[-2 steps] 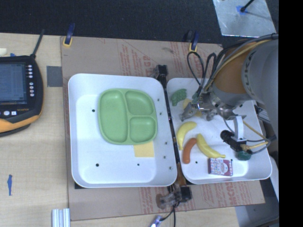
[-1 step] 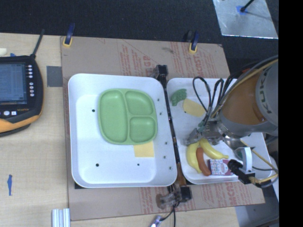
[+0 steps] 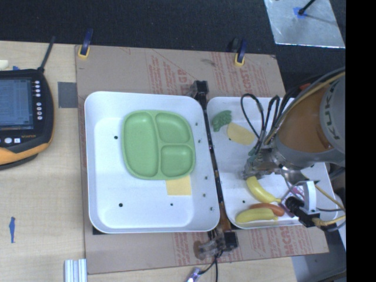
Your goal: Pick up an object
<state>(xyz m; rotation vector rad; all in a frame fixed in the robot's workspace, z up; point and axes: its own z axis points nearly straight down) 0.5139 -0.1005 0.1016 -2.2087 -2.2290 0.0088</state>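
**Arm low over the right bin, fingertips unreadable**

My arm [image 3: 305, 128] covers much of the right bin [image 3: 235, 106]. The gripper [image 3: 255, 168] sits just above a banana [image 3: 262, 192]; whether it's spread or pinching, I cannot tell. The left bin [image 3: 106, 192] holds a green divided plate [image 3: 157, 144].

Partial letters "KU" in dark print on my arm [image 3: 329, 128], reading sideways at the right edge, rest cut off. Red repeated print runs along the cardboard [image 3: 176, 69] edges around the bins, too small to read. Pendant [image 3: 20, 113] screen shows lines of text, also illegible.
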